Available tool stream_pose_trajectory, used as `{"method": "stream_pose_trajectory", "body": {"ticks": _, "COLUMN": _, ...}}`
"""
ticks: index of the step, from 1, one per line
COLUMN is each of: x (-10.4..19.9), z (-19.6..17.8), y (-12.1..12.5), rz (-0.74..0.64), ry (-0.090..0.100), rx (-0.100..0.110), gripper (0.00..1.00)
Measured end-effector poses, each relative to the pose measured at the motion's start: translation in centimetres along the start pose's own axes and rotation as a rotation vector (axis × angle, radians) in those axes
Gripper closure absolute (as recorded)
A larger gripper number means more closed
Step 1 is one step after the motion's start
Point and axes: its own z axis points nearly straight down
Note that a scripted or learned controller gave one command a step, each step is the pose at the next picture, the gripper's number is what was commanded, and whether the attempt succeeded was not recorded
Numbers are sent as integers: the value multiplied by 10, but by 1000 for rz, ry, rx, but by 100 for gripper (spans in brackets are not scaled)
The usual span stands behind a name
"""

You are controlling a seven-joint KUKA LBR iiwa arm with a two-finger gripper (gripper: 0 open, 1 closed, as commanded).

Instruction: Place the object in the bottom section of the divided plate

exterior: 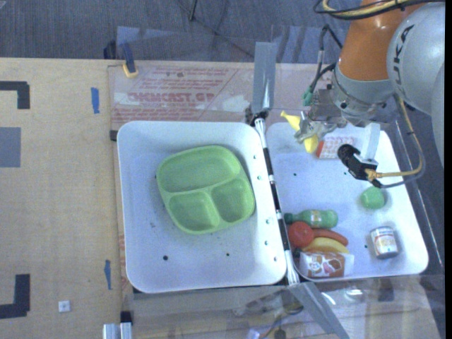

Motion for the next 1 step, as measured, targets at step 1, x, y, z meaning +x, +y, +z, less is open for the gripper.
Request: {"method": "stream_pose_trajectory", "body": {"ticks": 1, "x": 75, "z": 19, "y": 13, "rz": -168, "ry": 2, "rx": -1, "gripper": 100}}
